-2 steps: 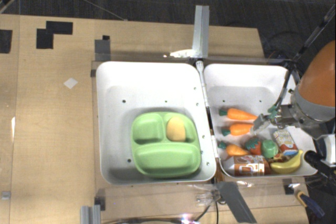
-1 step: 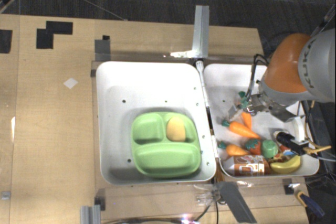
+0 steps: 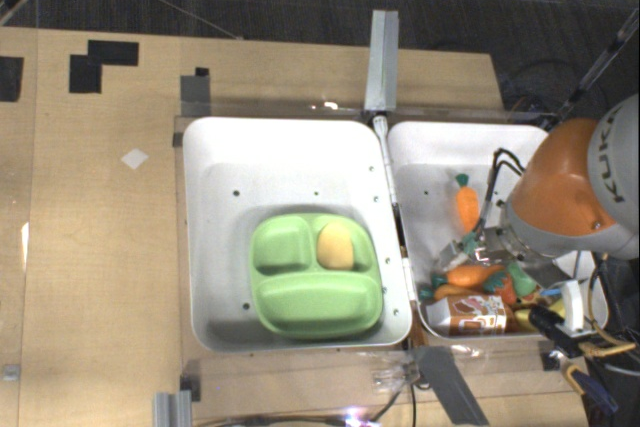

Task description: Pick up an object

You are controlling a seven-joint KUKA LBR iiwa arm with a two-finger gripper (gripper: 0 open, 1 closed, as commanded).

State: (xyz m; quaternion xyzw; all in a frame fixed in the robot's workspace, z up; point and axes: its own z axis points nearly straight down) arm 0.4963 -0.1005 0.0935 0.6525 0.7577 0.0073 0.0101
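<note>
A pale wooden counter (image 3: 110, 245) with dark carpet behind it carries two shallow white bins side by side, with a grey metal bar (image 3: 382, 60) standing at the far end of the line where they meet. The left bin (image 3: 215, 165) holds a green divided plate (image 3: 315, 277), and a yellow, egg-shaped object (image 3: 337, 246) lies in the plate's upper right compartment. The right bin (image 3: 430, 155) is crowded at its near end: an orange carrot toy (image 3: 467, 207) with a green top lies apart toward the middle, and nearer the front a second orange piece (image 3: 466, 276), some teal pieces (image 3: 437, 291) and a brown packet (image 3: 478, 314) lie touching each other in a heap. The arm (image 3: 575, 190), grey with a large orange band, comes in from the right and hangs over this heap, covering part of it. The claw (image 3: 488, 250) is low among these things, just beside the second orange piece, but whether it is wide, narrow or holding anything I cannot tell.
</note>
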